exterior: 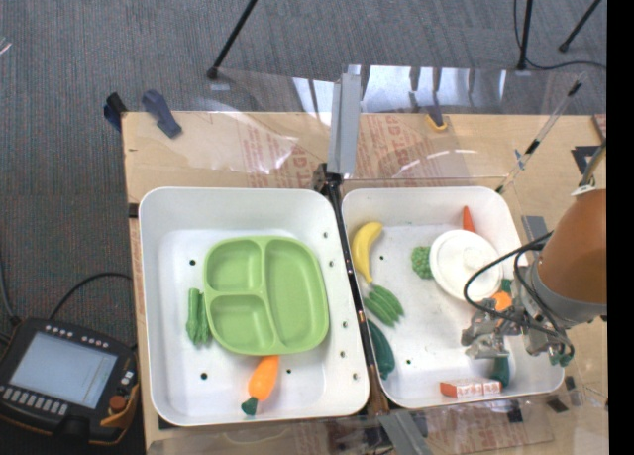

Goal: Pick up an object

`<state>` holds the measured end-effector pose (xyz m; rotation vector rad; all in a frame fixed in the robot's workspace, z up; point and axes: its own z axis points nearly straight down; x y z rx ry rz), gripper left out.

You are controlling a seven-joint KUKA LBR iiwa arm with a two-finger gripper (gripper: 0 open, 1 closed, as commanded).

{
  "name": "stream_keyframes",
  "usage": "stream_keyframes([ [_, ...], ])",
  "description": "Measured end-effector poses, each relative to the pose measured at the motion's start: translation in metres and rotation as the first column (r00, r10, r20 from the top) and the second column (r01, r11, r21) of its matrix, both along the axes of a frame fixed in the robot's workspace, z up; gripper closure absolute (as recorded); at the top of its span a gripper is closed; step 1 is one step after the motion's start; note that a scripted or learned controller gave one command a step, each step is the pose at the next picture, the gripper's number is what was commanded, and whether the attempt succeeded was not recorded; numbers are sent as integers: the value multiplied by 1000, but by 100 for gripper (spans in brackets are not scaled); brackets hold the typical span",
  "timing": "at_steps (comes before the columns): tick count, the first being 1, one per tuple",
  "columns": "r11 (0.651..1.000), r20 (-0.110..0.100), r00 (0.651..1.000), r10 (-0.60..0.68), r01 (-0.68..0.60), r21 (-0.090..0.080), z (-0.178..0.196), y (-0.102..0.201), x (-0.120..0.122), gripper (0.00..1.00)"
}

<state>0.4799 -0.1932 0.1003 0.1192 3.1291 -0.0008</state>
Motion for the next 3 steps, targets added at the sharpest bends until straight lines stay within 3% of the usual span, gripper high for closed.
stream_keyframes([
  [2,988,-10,988,-157,157,3,6,60,21,100],
  [3,991,-10,991,-131,131,2,-13,-9,82,100],
])
